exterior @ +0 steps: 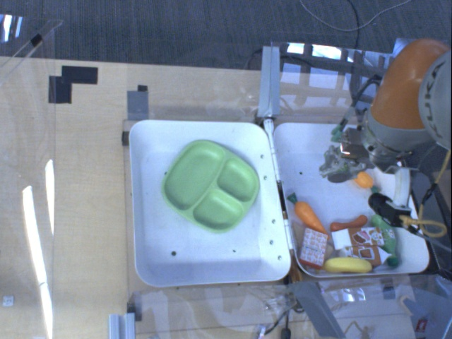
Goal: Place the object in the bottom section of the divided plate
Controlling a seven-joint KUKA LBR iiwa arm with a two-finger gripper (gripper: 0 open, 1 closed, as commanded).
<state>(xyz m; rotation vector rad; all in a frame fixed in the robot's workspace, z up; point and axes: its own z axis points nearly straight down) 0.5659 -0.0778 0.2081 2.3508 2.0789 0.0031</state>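
Two Bins, One Plate, and a Choice Not Yet Made

Two shallow white bins sit side by side in mid-frame. The left-hand white bin (148, 260) carries a light green divided plastic plate (211, 183) with three sections, turned at an angle; its bottom section (219, 210), the one nearest the lower edge of the frame, has nothing in it. The right-hand white bin (311, 147) holds the loose toy food: an orange plastic carrot with a green top (308, 215) lying on a slant near the bin's left wall, a small round orange ball (364, 181), a yellow banana (347, 265) along the bottom edge, and flat printed packets beside it.

The grey two-finger gripper (342, 162) hangs over the upper part of the right bin, under the arm's orange band at the right of the frame. Whether its fingers are spread or closed cannot be told from this angle, and nothing can be seen held between them.

No object is yet on the plate, so the pick looks to be ahead. The orange ball lies just to the lower right of the gripper and is the nearest piece; the carrot lies below and to the left, its long axis running from upper left to lower right. The plate lies well to the left, across the divider between the bins.
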